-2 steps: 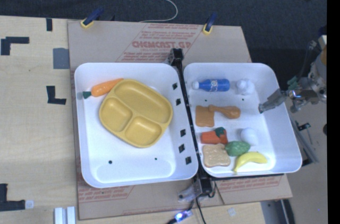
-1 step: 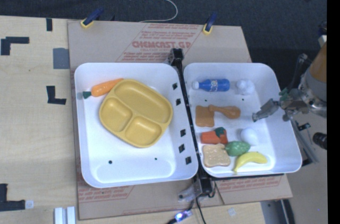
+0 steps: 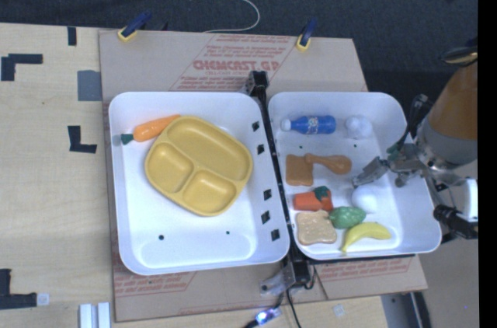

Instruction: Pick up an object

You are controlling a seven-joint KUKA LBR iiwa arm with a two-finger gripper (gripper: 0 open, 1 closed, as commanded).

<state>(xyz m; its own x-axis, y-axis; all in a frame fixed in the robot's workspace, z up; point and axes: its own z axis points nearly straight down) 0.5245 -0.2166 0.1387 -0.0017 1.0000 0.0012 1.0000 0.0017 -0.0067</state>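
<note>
While the arm (image 3: 454,116) reaches in from the right, 2 white bins sit side by side on a cardboard sheet (image 3: 233,66), probably so items can move between them. Left bin (image 3: 128,186): yellow 3-compartment tray (image 3: 199,165) lying flat mid-bin, toy carrot (image 3: 151,129) just beside its upper left edge. Right bin (image 3: 415,229) has the small pickable stuff: blue bottle (image 3: 311,124) on its side near the top wall, brown wooden piece (image 3: 314,166), red toy vegetable (image 3: 312,200), bread slice (image 3: 316,228), green piece (image 3: 346,217), banana (image 3: 366,234), white egg-like object (image 3: 365,200). Gripper (image 3: 373,172) hangs low over the right bin, just above the white object, nothing between its fingers; cannot tell how far they are spread. Likely target: the white object, not yet grasped.
</note>
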